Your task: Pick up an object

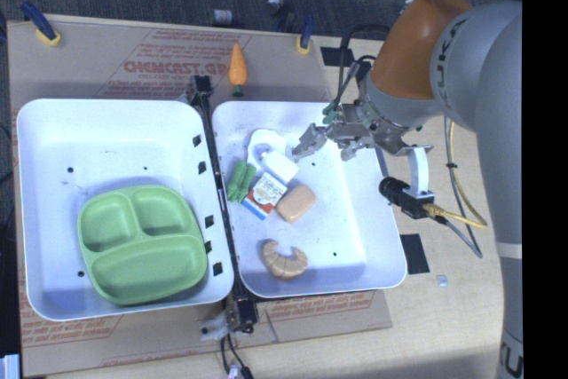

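Observation:
My gripper (325, 146) hangs over the upper middle of the right bin (377, 235), open, its two fingers spread apart with nothing between them. Just left of it lies a white object (266, 146). Below that sit a small red, white and blue carton (264, 193), a green object (240, 180) and a tan bread-like piece (295, 202). A croissant (284, 259) rests near the bin's front wall.
The left bin (53, 138) holds a green divided plate (142, 242). An orange carrot (237, 65) lies on the cardboard behind the bins. The right half of the right bin is bare white floor.

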Controlling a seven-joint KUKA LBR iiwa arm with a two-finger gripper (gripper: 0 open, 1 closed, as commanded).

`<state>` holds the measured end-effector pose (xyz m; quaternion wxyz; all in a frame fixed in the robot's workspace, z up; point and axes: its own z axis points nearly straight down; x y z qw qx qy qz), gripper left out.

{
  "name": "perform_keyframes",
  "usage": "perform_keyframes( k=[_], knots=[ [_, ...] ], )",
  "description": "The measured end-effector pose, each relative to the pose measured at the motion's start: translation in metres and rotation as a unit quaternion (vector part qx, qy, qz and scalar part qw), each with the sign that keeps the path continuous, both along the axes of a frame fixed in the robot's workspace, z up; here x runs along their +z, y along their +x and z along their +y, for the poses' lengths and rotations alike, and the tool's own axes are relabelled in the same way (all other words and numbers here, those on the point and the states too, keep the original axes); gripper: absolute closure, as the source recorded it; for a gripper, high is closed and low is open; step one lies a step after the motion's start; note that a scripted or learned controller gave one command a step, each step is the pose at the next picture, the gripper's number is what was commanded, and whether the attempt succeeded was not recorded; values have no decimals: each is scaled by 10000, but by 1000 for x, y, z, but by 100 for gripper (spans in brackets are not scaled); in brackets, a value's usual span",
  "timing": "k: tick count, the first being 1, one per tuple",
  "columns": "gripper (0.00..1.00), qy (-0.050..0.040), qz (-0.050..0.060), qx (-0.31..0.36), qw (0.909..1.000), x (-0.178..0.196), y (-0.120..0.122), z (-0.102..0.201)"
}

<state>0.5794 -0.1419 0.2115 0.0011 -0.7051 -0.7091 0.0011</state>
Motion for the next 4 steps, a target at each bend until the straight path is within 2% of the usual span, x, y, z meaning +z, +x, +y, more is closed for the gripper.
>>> perform_keyframes(
  k=[1,2,3,4],
  knots=[
    [0,-2,-15,0,10000,61,-25,7],
    [0,-3,-4,2,10000,37,-103,40],
    [0,-3,-16,-8,10000,53,-52,8],
    [0,4,18,3,10000,-103,-39,-6]
  ],
)
